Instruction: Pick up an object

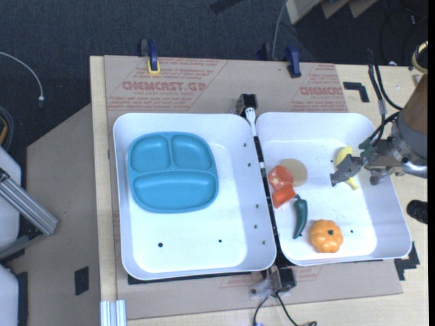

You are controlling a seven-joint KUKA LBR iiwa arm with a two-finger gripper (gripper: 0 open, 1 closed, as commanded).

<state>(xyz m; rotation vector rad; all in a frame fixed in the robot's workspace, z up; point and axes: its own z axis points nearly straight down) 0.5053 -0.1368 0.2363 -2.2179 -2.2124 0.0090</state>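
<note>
In the left bin (129, 250) we saw a blue divided plate (174, 171), lying flat in the far left part with its long axis running left to right. The right bin (387, 246) touched the left one along a shared edge.

Near that edge in the right bin lay a red-orange piece (281, 183), with a tan disc (296, 170) just beside it on its far right. Near of these sat a green pepper (300, 217), its long axis running near to far with a slight tilt and its thinner tip pointing toward the near edge. Just right of the pepper's near end rested a small orange pumpkin (325, 236), upright, stem uppermost.

Further right, a yellow object (344, 158) lay in the far right part of the bin, partly covered, so we could not tell its long axis. The gripper (345, 173) hung directly over it, and we could not tell how it was set or whether it held anything.
</note>
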